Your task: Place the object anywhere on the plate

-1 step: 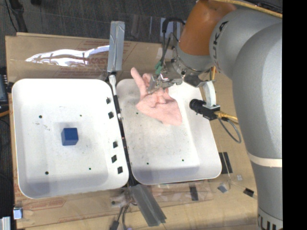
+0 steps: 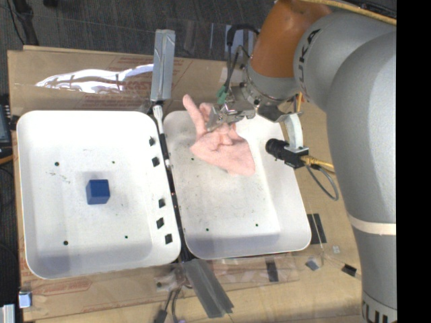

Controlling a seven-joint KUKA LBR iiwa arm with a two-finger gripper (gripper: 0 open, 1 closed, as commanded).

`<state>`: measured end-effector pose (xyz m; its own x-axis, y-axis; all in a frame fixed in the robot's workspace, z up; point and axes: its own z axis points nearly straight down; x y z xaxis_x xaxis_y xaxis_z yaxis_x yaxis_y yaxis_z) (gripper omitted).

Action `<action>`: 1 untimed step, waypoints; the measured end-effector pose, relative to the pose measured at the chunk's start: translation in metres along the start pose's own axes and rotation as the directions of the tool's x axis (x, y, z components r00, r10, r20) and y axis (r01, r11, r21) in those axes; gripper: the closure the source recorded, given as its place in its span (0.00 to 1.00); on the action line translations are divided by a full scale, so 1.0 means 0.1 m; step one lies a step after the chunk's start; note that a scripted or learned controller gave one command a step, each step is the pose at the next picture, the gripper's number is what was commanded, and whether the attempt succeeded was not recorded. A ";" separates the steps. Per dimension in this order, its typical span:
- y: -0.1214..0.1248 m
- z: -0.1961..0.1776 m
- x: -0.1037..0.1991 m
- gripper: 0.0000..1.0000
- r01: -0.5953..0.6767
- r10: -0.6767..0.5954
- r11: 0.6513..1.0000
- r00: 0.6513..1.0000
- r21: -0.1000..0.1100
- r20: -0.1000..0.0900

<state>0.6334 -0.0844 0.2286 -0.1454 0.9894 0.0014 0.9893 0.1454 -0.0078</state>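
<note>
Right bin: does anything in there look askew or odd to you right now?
Yes. The pink cloth sits bunched in the right bin, one flap sticking up toward the far rim, right under the gripper. No plate is to be seen in either bin; the left bin holds a blue cube.

We look down from one camera fixed high above the bench [image 2: 81, 73], tipped at a slant. We see both white bins side by side — the left bin [image 2: 40, 180] and the right bin [image 2: 283, 207] — whole. The big grey arm [image 2: 357, 113] comes in from the right, very near us.
</note>
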 end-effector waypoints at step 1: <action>0.10 0.04 0.46 1.00 0.394 -0.394 0.919 0.919 0.001 0.000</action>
<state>0.6370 -0.0377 0.2243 -0.5231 0.8523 0.0044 0.8522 0.5231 -0.0073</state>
